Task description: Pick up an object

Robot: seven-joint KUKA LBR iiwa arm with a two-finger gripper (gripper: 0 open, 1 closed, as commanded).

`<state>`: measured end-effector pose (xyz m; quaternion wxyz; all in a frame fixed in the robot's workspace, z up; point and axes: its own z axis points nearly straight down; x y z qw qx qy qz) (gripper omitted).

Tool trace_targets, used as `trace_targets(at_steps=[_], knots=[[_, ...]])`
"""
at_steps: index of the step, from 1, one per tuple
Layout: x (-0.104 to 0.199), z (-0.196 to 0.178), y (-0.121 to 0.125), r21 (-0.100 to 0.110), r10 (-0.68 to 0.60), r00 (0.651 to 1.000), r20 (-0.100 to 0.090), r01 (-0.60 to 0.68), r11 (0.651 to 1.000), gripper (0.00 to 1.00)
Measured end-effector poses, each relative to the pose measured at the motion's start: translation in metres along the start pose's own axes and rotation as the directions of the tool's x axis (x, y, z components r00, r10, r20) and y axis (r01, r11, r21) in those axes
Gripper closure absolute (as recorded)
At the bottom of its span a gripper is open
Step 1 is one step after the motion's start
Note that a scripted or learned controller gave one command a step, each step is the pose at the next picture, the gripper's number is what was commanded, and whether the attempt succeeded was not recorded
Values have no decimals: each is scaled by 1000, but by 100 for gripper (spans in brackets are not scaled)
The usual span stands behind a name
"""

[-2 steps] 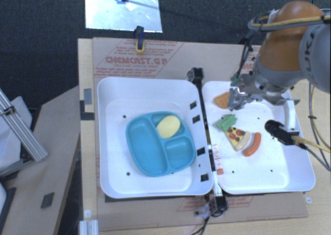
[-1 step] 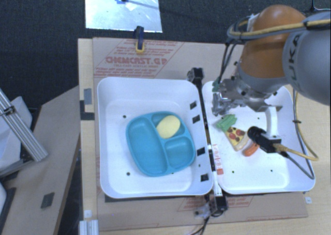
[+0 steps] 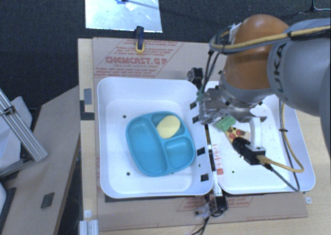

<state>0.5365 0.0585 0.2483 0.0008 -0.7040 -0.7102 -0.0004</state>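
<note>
A blue divided plate (image 3: 155, 149) lies in the left bin (image 3: 116, 125), with a yellow rounded object (image 3: 168, 126) in its upper right compartment. My gripper (image 3: 213, 111) hangs over the inner edge of the right bin (image 3: 289, 177), close to the divider between the bins. Just below it, to its right, lies a small green object (image 3: 226, 123). Beside that is a red and yellow piece (image 3: 239, 134). The arm's orange band and grey wrist hide much of the right bin's far part.
A black block (image 3: 249, 153) with a yellow cable (image 3: 282, 167) hangs low over the right bin. Cardboard (image 3: 137, 58) lies under both bins. A metal sheet (image 3: 121, 1) is at the back, and an aluminium rail (image 3: 20, 130) at the left.
</note>
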Motion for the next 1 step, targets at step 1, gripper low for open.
trace_targets(at_steps=[1], knots=[[44,20,-15,0,0,1000,0,0,1000,100]])
